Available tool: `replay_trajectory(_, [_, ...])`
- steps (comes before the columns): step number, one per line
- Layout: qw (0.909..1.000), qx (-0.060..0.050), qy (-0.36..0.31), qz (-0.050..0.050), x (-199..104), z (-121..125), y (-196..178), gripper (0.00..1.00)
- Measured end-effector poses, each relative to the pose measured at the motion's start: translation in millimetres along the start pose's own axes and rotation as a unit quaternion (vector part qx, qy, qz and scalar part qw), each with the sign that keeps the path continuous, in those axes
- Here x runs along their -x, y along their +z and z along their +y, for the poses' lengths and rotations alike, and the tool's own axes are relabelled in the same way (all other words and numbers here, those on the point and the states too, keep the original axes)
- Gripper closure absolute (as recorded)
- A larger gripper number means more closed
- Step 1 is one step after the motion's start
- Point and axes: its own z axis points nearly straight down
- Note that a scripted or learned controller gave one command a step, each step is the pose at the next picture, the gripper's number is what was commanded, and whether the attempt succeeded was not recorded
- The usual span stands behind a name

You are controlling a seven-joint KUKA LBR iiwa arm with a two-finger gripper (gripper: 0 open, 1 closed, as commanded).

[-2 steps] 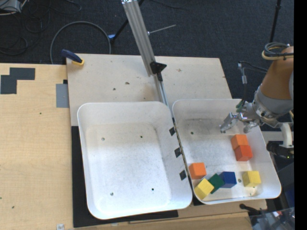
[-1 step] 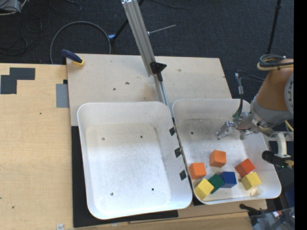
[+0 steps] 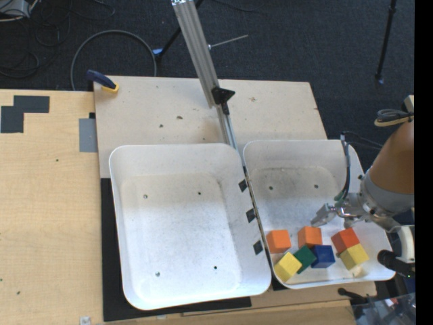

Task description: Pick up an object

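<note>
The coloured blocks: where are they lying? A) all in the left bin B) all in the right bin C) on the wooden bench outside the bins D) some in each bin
B: the orange, yellow, green and blue blocks, with the rest, cluster at the near end of the right bin.

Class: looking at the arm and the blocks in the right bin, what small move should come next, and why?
Probably lower the gripper toward the nearest orange block. The gripper sits above the right bin, just up-right of that block, holding nothing, and the blocks cluster along the bin's near edge.
</note>
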Motion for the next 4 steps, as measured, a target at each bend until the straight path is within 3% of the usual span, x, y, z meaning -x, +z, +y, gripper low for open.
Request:
replay_trajectory(1, [1.0, 0.008, -0.001, -0.003, -19.6, -31.2, 15.6, 0.0])
replay_trajectory(2, [1.0, 0.008, 0.0, -0.003, -19.1, -31.0, 15.6, 0.0])
replay_trajectory(3, [1.0, 0.007, -0.002, -0.002, -62.3, -31.4, 15.6, 0.0])
replay_trajectory(4, [1.0, 0.008, 0.001, -0.002, -59.6, -31.0, 5.3, 1.0])
